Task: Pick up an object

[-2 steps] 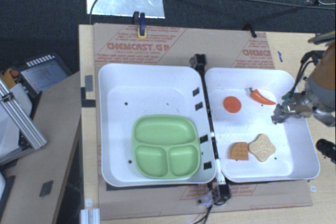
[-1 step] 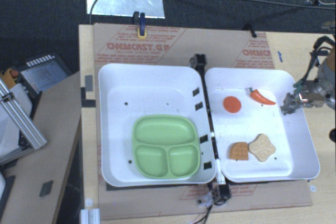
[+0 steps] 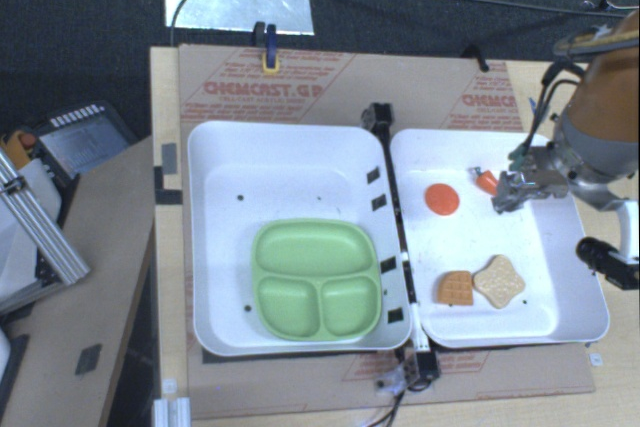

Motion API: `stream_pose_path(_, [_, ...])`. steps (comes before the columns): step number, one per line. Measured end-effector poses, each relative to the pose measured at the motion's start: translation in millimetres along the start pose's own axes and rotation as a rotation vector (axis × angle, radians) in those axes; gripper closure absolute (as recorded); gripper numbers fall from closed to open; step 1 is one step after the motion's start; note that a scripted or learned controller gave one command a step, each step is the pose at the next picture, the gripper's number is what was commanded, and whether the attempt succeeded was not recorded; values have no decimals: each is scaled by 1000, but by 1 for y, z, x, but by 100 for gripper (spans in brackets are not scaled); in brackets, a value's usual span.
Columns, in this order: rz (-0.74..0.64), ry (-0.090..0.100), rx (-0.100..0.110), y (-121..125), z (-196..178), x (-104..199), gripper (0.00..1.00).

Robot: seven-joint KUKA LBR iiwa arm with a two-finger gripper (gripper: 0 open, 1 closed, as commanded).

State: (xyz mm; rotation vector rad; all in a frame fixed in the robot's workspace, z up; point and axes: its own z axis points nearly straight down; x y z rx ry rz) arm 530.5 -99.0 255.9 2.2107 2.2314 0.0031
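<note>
My pincer is hanging over the right bin, near its back-right part — can't tell if it's apart or together from here. A small orange piece sits just beside the tip. The orange disc is a bit left of it, and the waffle and cracker touch near the front. A green divided plate sits in the left bin.

- I see divided plate in L bin, toward front.
- R bin: round piece at back, waffle w/ cracker touching on its R, front.
- Gripper just R of round piece.
</note>
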Motion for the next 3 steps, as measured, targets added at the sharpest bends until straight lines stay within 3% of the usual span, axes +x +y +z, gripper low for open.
stream_pose_path(1, [0,0,-1,19,2,51,100])
stream_pose_path(3, [-1,1,-1,23,2,157,100])
